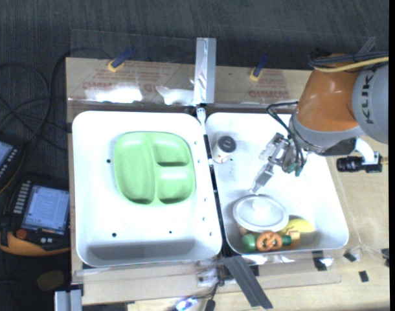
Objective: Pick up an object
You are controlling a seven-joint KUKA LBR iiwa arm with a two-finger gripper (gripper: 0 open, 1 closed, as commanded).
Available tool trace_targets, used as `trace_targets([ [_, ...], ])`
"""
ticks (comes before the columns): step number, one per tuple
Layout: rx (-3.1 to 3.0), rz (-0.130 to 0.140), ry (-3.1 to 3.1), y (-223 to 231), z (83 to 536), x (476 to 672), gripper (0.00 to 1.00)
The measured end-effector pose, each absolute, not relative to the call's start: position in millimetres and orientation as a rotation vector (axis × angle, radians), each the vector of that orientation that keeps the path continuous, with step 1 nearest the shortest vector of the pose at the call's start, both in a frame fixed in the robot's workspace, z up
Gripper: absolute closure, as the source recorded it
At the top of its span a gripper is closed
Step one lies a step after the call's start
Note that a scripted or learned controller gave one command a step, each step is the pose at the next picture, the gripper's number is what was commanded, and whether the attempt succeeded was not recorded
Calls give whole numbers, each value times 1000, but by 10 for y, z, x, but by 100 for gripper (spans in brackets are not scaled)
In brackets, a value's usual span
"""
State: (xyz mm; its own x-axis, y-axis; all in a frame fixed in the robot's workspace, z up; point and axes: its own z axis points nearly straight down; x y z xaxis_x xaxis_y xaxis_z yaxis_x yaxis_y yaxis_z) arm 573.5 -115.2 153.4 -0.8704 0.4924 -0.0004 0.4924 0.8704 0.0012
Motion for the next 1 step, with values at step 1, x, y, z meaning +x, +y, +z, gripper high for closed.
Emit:
trace_targets([
  [1,581,10,3050,-1139,970,5534,0],
])
